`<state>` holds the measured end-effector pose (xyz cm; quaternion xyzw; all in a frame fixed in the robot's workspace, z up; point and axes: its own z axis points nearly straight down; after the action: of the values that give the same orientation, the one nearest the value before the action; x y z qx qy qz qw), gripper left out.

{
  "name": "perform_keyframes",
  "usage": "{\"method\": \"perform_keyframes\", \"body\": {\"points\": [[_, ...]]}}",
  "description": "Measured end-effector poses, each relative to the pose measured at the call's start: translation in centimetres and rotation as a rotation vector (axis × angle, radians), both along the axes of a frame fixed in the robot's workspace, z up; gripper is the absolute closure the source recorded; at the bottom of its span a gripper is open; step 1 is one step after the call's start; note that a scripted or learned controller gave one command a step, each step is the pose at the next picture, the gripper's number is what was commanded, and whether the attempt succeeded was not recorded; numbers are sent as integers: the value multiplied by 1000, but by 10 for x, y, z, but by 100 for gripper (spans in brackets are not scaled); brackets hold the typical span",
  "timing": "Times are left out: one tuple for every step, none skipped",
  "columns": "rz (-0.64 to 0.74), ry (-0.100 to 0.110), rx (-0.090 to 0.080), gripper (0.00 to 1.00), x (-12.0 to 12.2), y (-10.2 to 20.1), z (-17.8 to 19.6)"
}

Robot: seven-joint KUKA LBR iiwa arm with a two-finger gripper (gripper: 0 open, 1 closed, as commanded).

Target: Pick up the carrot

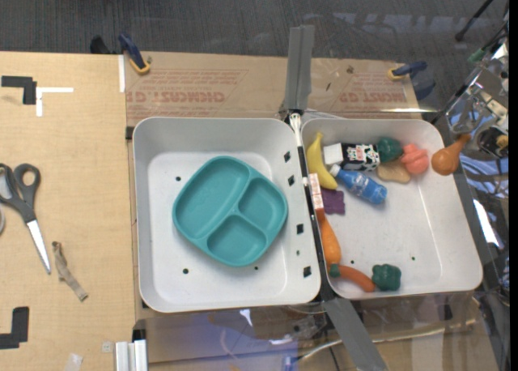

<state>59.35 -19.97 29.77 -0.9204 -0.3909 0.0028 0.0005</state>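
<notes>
Whether the gripper is released or clenched cannot be told from this view.

The carrot (328,240) lies in the right bin (429,232), lengthwise against the wall that bin shares with the left bin (154,223), in the bin's near half. At its near end it meets a second long orange-red piece (354,277), which lies across the bin's near-left corner. A green toy vegetable (387,277) sits just beside that piece's other end.

The rest of the toys crowd the far end of the same bin. A banana (318,165) stands along the shared wall, with a purple piece (333,202) below it, between it and the carrot. A blue bottle (362,185) lies tilted beside the purple piece. Behind it are a small white block (332,153), a black-and-white box (361,155), a dark green piece (388,149), a tan piece (394,172) and a pink-orange piece (414,159). An orange pear-shaped toy (446,158) rests at the bin's right rim.

The left bin holds a teal divided plate (231,211), turned at a slant. On the desk (65,167), well apart from both bins, lie scissors (26,211).
</notes>
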Motion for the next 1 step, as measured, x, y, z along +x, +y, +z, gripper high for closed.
{"method": "perform_keyframes", "body": {"points": [[256,-2,1,100,0,-17,65]]}}
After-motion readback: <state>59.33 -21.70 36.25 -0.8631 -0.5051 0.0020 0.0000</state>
